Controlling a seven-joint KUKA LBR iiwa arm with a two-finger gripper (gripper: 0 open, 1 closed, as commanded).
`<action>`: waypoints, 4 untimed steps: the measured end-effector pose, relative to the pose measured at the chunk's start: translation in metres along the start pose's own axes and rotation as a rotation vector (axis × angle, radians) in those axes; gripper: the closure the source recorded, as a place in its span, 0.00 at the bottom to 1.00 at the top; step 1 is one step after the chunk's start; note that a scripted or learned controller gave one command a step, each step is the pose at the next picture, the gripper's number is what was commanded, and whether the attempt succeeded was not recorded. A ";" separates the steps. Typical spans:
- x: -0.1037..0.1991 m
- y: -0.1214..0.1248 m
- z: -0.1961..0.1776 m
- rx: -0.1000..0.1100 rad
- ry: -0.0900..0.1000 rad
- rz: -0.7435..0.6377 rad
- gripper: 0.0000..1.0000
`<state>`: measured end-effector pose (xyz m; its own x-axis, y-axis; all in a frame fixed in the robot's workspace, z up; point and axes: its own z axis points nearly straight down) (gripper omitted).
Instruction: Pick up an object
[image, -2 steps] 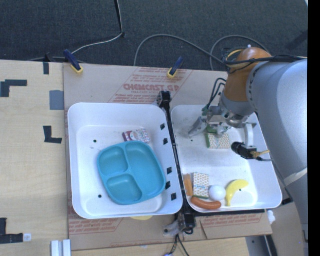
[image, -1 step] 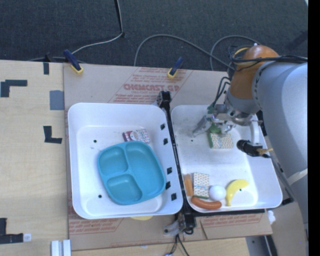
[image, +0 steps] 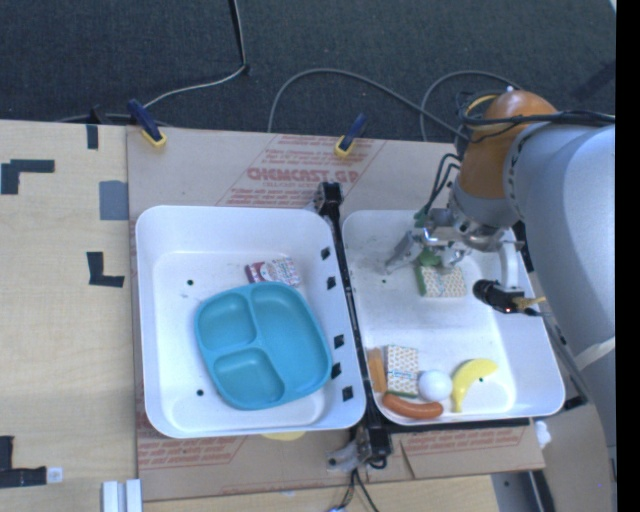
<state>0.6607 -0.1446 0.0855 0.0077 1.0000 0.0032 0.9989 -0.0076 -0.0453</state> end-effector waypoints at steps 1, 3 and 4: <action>0.001 -0.006 0.000 -0.019 -0.002 -0.004 0.00; -0.006 -0.004 0.000 -0.013 0.005 -0.005 0.00; -0.007 0.001 0.000 0.000 0.006 -0.003 0.00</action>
<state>0.6614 -0.1516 0.0855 0.0048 0.9999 0.0090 0.9990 -0.0043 -0.0452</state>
